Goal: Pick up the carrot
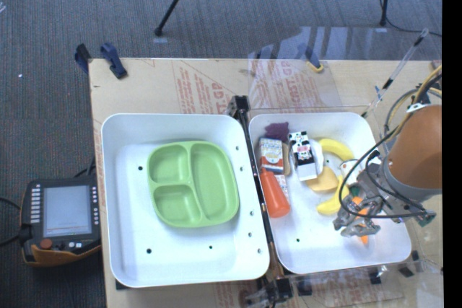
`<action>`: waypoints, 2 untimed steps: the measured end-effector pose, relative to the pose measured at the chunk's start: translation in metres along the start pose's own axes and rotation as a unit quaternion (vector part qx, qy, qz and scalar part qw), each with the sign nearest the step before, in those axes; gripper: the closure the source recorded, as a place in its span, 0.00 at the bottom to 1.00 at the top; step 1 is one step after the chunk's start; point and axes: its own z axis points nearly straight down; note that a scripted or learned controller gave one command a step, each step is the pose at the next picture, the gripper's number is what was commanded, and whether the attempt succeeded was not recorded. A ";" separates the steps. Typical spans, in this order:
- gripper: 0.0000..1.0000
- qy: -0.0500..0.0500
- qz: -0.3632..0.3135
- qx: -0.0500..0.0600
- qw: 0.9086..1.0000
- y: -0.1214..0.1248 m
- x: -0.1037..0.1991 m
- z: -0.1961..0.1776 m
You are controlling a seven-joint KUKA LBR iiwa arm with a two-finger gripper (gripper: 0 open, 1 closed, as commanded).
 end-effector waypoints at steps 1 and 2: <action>1.00 -0.003 0.011 0.001 1.000 0.039 -0.073 -0.040; 0.00 -0.001 0.013 0.001 1.000 0.037 -0.070 -0.038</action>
